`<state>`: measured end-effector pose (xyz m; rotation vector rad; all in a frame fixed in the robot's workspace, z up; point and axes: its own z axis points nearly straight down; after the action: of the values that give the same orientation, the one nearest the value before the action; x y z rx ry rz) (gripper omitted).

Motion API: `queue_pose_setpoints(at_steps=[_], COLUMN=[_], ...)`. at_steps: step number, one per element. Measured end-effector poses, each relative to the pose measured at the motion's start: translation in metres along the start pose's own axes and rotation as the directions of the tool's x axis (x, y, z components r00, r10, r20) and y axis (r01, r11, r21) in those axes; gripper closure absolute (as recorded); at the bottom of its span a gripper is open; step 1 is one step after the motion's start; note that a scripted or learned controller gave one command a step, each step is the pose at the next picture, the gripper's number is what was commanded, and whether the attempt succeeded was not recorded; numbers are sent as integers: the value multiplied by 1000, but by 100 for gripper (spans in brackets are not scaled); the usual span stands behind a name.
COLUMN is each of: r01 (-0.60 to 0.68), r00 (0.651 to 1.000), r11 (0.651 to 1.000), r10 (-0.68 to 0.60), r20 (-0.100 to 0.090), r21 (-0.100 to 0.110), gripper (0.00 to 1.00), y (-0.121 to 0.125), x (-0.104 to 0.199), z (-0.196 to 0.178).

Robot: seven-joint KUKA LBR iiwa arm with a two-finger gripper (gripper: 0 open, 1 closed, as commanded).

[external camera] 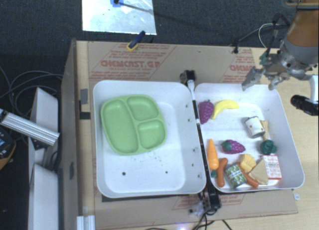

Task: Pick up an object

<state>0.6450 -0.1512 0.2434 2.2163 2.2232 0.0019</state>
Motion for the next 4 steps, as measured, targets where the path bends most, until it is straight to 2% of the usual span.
queue_pose_setpoints(at_steps=[1, 2, 3, 4], r01=[2, -2, -2, 0], r00=[1000, 1000, 1000, 1000], r11=[1000, 1000, 1000, 1000], r10=[-2, 2, 2, 0], r20=[-2, -1, -1, -2], r21=[4, 3, 1, 0], gripper=[0, 0, 0, 100], y=[-71, -110, -135, -134], x=[71, 56, 40, 41], z=[60, 110, 159, 149])
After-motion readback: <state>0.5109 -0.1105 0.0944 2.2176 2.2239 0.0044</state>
